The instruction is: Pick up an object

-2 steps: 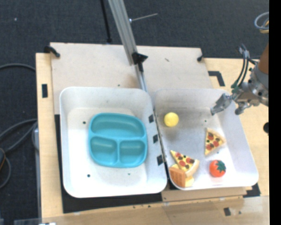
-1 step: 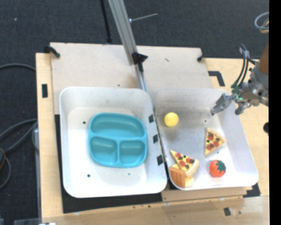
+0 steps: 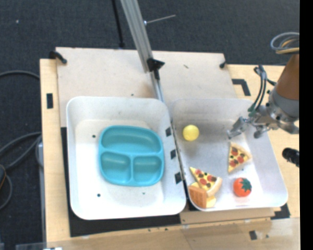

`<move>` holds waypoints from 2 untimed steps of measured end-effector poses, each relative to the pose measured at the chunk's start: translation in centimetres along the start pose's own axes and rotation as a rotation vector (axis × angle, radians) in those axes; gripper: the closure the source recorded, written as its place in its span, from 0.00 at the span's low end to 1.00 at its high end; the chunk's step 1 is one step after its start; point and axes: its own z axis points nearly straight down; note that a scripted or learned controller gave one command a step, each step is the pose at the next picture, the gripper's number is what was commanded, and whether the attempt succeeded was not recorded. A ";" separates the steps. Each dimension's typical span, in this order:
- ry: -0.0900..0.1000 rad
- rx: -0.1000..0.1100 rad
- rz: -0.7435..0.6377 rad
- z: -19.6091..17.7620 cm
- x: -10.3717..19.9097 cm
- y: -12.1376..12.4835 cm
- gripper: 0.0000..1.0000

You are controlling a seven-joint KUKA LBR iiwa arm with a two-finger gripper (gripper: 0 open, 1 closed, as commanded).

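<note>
Pizza slice toy [image 3: 238, 157], a small plastic-looking wedge with a yellow crust and red topping dots, lies flat in the right white bin [image 3: 271, 197], just below the two-finger gripper [image 3: 246, 127]. Fingers look spread apart with nothing between them. My worry: it's thin and flat, so the tips could skid off or close on air. Nearby are a round yellow ball [image 3: 191, 133], a second pizza wedge [image 3: 205, 179] touching a tan block [image 3: 201, 196], and a red tomato toy [image 3: 242, 187]. Left white bin [image 3: 78, 139] holds a blue divided tray [image 3: 130, 155].
</note>
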 end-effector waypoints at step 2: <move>-0.008 -0.013 0.003 8.4 0.1 -0.4 0.00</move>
